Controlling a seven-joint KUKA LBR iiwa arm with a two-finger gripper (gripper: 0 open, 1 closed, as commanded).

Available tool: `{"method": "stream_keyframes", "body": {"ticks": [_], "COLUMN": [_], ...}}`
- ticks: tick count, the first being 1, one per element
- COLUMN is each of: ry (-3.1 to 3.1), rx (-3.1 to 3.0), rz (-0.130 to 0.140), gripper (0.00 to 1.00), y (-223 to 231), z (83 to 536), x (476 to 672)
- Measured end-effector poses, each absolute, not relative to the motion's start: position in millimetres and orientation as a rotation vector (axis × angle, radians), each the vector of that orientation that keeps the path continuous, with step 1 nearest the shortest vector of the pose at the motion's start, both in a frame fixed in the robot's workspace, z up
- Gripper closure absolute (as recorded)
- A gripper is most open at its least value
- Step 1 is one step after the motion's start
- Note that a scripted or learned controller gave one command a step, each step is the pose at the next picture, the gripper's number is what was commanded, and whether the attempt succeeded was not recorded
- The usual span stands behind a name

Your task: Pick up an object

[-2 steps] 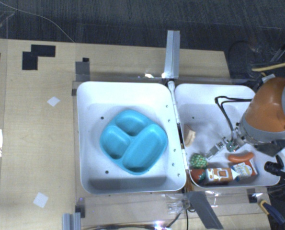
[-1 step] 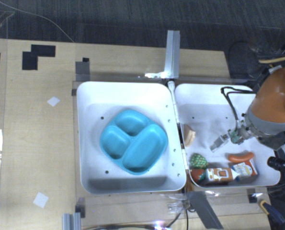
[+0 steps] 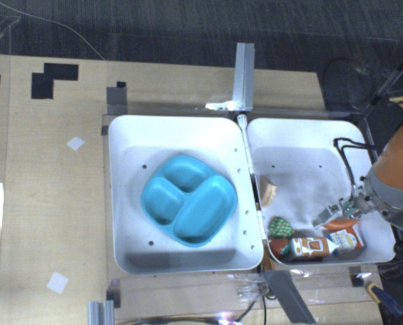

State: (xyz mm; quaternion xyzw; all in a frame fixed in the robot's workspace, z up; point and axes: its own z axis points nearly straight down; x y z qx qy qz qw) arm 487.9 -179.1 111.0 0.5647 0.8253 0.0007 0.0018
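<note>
Orange-banded, the arm (image 3: 399,161) is lowered at the frame's right edge, its pincer (image 3: 338,212) just above the carton (image 3: 345,237) at the right bin's (image 3: 303,141) lower edge; whether the pincer is released or clenched cannot be told. Nothing is judged lifted yet. A blue tray (image 3: 189,200) lies in the left bin (image 3: 130,181). Pale wood forms the surface (image 3: 45,215), with dark carpet (image 3: 187,12) beyond.

Two shallow white bins sit side by side on a pale wooden bench (image 3: 45,202). The left bin (image 3: 126,181) holds a blue three-compartment tray (image 3: 189,200). A metal post (image 3: 244,76) stands behind them.
</note>
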Motion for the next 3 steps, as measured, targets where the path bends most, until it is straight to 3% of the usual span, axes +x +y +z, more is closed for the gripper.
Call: {"method": "stream_keyframes", "body": {"ticks": [1, 2, 3], "ry": [2.879, 2.721, 2.628], "rx": [1.213, 1.556, 1.712], "rz": [0.003, 0.004, 0.002], "gripper": [0.00, 0.00, 0.00], "y": [-120, -129, -206], "z": [90, 122, 136], "x": [491.8, 570.7, 513.1]}}
